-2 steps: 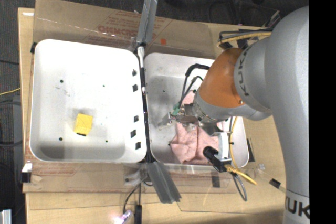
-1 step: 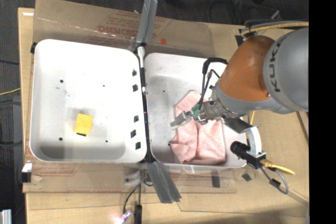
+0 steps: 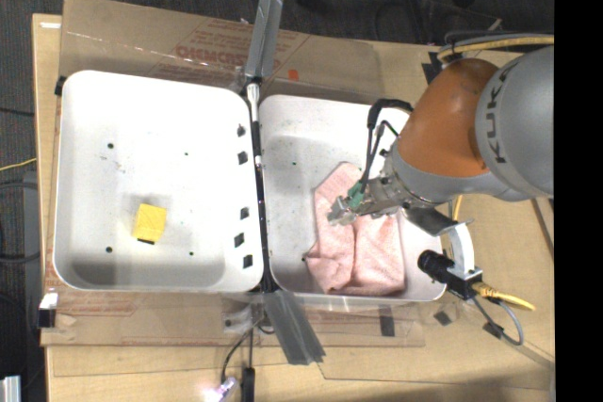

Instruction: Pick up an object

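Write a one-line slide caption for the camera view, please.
KUKA arm lowers its tool over a pink towel in the right bin; a yellow block lies in the left.

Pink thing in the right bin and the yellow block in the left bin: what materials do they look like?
Pink thing: soft cloth, likely terry towelling; it lies folded and rumpled with a matte, nubby surface. The hand sits over its upper edge.
Yellow block: probably sponge or foam; matte, squarish, with a slightly mottled face. Too small to rule out hard plastic.
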Tool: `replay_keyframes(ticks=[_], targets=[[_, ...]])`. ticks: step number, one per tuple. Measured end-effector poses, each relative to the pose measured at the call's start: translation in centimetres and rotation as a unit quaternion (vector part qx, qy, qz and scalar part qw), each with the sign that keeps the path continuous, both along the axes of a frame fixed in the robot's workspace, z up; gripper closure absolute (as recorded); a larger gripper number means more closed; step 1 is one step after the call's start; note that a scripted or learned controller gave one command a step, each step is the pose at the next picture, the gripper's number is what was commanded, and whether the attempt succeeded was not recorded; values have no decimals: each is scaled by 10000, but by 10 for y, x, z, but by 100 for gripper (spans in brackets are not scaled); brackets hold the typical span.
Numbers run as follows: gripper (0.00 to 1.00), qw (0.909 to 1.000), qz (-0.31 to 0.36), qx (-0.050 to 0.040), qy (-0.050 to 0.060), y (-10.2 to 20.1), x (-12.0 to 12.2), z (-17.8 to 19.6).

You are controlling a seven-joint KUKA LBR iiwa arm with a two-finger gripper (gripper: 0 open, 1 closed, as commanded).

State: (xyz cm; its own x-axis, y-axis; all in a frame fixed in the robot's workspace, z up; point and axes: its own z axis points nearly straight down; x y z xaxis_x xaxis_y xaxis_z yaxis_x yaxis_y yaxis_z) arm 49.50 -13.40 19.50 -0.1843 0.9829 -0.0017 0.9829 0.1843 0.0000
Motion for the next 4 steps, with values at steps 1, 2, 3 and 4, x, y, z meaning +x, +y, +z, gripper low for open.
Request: replay_keyframes(ticks=[1, 2, 3, 4], targets=[[100, 9981, -613, 6, 1, -38, 55, -103], [100, 9911, -1330, 13, 16, 75, 110, 17], [100, 9971, -763, 12, 30, 14, 103, -65], [100, 9946, -1041, 8, 8, 52, 162, 20]])
